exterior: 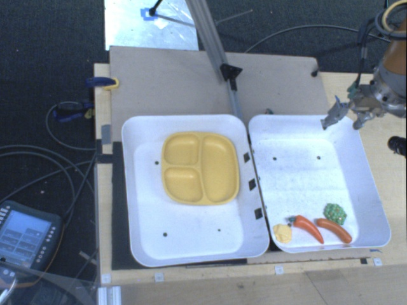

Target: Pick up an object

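My gripper [346,117] hangs over the far right corner of the right bin [305,170], open, with nothing between its fingers. At the bin's near edge lie several small toy foods: a yellow piece [282,233], an orange-red carrot [309,228], an orange sausage [334,230] and a green broccoli [334,213]. They sit well below the gripper in the view, near the front of the bin.
The left bin [143,234] holds a yellow three-compartment plate [200,168]. A slanted metal pole [210,30] crosses the back. Cables and a teach pendant [25,234] lie on the floor at left.
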`<control>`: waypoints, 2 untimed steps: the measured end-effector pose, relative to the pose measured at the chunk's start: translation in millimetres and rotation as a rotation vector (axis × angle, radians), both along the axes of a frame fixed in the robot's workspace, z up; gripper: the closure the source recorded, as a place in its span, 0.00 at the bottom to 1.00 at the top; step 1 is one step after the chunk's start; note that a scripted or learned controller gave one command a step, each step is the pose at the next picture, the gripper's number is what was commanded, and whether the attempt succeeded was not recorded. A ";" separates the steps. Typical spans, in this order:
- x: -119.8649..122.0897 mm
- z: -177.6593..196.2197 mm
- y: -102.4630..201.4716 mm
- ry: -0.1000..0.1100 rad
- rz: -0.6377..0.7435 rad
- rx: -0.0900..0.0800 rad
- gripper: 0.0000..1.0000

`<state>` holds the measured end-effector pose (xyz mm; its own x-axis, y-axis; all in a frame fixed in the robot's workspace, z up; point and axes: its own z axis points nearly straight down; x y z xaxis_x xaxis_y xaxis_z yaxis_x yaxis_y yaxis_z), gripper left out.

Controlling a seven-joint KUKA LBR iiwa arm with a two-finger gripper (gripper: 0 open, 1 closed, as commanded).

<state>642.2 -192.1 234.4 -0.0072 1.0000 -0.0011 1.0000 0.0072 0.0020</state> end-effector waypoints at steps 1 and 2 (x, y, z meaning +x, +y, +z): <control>-0.1 0.1 -0.2 0.001 0.001 -0.001 0.00; -2.4 -62.4 1.9 0.005 -0.004 0.001 0.00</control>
